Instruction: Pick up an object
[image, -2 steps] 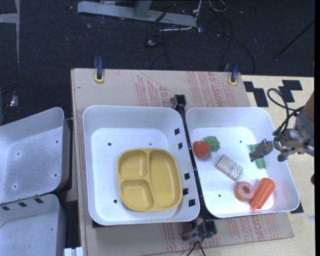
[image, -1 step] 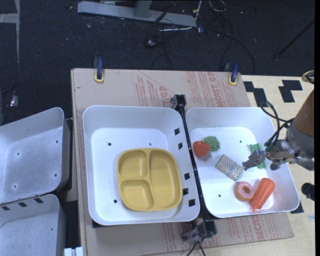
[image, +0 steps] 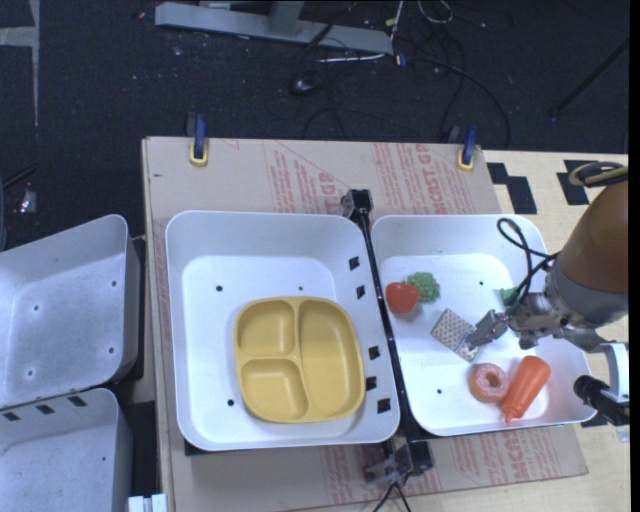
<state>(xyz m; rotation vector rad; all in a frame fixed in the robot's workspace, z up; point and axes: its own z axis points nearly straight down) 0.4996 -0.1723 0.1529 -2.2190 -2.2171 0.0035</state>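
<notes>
A cardboard-topped counter (image: 260, 180) carries two white bins (image: 200, 250); dark floor (image: 100, 80) at twelve o'clock. The gripper (image: 487, 332), fingers' state indiscernible, hovers beside the grater (image: 452, 327).

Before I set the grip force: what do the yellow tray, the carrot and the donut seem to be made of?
The yellow tray: likely moulded plastic, matte, uniform colour with smooth rounded dividers. The carrot: probably toy plastic, smooth and evenly orange with a slight sheen. The donut: looks like plastic or rubber play food; pink top on a tan ring, too small to tell which.
</notes>
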